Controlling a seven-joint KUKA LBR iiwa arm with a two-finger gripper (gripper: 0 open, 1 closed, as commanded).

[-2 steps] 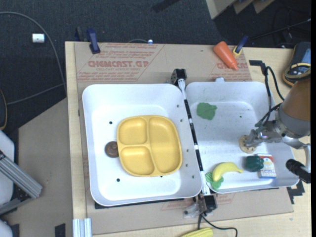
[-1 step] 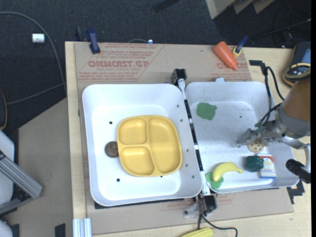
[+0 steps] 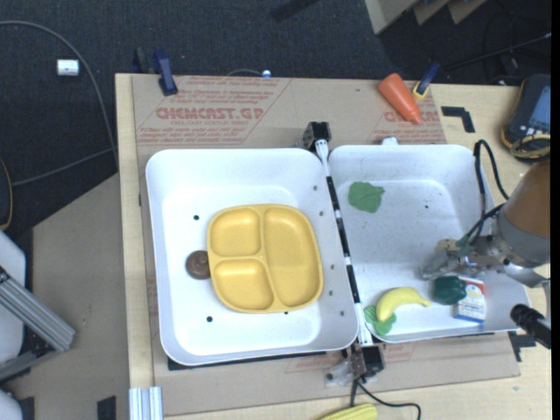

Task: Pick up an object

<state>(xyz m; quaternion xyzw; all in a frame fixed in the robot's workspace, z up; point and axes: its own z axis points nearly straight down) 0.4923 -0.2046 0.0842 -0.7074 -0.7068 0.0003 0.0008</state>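
My gripper (image 3: 448, 263) is low in the right bin (image 3: 411, 157), near its right wall, with the arm (image 3: 528, 226) reaching in from the right. Just below it lies a dark green round object (image 3: 448, 290), close to the gripper or touching it. A small white box with red and blue print (image 3: 472, 304) lies against that object's right side. A yellow banana (image 3: 401, 301) with a green end rests near the bin's front wall. A light green leafy piece (image 3: 366, 196) sits towards the back of the bin.
The left bin (image 3: 175, 178) holds a yellow divided plate (image 3: 262, 257) and a small brown round thing (image 3: 198, 264) at the plate's left edge. An orange object (image 3: 400, 98) and a blue clamp (image 3: 164, 73) lie on the cardboard behind the bins.
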